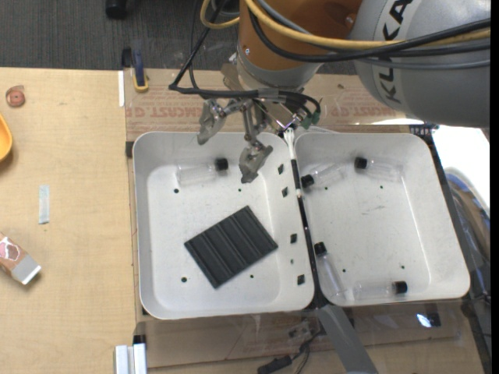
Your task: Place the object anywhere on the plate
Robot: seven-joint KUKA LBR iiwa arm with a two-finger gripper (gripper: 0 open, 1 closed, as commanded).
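Item 1, gripper (231, 148): upper centre of the frame, hanging over the far end of the left bin (156, 291). I read the two fingers as spread apart, one at roughly upper left of the pair and one lower right, with nothing between them. Released, carrying nothing.

Item 2, dark ribbed slab (231, 245): lying flat and skewed on the left bin's floor, centre-left of the frame, well below the gripper in the picture and apart from it. I take this for the plate, though I cannot be sure it is not the object itself.

Item 3, right bin (437, 209): right of centre, sharing a middle wall with the left bin. I see only small black fittings and clear tabs on its floor; no loose object I can name.

Item 4, counter (70, 209): left of frame, bearing a small pinkish block (15, 260) at lower left and a pale strip (44, 204) above it, both outside the bins.

Risks, as I judge them:
- The gripper comes down with nothing held, so nothing reaches the slab.
- The slab is thin and flat; a pinch could slide off its edges or shove it toward a wall.
- The spread fingers sit near the middle wall and could clip it on descent.
- The arm's bulk covers the top of the frame, hiding part of the bins' far edge from me.
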